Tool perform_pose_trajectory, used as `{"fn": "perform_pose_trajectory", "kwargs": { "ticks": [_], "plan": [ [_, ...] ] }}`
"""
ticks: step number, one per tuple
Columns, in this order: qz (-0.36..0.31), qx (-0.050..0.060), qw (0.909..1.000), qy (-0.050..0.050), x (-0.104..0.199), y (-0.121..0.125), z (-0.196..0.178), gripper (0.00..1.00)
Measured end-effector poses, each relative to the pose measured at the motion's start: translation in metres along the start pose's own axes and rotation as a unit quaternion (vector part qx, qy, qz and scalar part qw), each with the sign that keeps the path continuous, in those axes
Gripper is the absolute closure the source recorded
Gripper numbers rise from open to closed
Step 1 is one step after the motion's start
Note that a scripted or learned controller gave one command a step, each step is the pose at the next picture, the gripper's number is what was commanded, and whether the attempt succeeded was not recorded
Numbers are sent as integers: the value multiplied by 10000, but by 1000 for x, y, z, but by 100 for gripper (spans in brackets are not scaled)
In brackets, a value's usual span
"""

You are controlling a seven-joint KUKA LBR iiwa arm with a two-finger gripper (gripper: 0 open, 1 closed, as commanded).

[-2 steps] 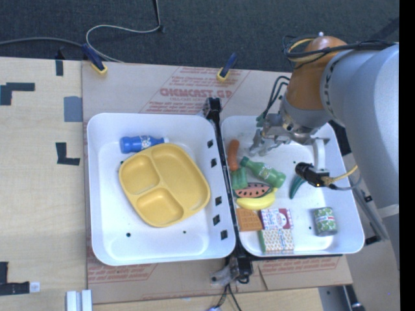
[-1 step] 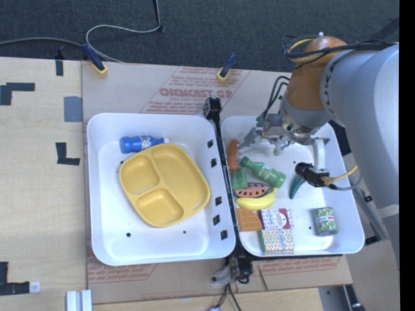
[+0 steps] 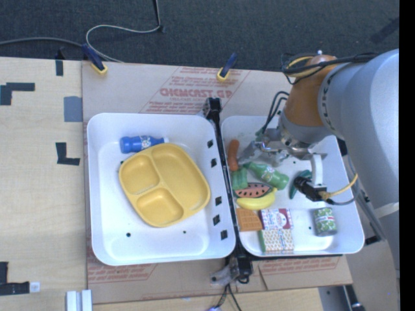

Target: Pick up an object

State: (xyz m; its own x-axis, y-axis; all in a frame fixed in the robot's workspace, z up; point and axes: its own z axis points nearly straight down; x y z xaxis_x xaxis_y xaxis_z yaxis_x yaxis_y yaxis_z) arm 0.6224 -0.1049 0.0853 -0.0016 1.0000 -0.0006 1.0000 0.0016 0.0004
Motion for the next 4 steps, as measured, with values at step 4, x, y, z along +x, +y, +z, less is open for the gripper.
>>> {"fn": "perform_pose_trajectory", "kwargs": {
  "ticks": [4],
  "plan": [
    [-3,3,10000,6,6,-66,-178,100]
  ]
}}
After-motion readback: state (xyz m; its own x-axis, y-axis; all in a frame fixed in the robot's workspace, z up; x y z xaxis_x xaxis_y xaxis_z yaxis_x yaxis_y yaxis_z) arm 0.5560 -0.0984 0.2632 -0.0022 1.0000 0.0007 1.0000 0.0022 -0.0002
